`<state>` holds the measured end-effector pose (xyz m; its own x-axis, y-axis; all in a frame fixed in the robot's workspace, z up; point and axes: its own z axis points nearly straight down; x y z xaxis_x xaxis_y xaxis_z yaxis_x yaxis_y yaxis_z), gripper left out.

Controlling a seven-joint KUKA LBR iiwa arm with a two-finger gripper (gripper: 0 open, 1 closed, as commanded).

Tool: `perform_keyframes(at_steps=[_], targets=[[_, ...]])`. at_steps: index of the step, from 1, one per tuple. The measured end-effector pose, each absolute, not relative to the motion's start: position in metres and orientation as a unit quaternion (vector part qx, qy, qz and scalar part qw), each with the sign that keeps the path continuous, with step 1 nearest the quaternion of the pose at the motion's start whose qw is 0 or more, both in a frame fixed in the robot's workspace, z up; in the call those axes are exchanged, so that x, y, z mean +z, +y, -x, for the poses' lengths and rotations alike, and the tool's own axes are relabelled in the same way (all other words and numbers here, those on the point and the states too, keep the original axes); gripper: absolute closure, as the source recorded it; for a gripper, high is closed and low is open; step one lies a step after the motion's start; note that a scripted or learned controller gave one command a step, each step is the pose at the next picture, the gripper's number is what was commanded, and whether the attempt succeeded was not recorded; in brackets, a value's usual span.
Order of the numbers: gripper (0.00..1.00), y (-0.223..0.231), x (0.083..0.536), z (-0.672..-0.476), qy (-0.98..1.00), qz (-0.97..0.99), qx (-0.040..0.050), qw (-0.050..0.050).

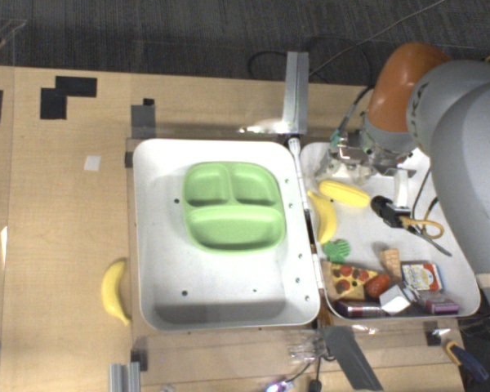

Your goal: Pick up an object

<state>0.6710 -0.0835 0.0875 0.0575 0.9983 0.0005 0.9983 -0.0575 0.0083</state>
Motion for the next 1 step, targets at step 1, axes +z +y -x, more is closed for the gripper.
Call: perform_keyframes(at_steps=[1], targets=[[1.0,-0.0813,0.1017,-0.6742,0.688,-0.725,0.0065,0.006]])
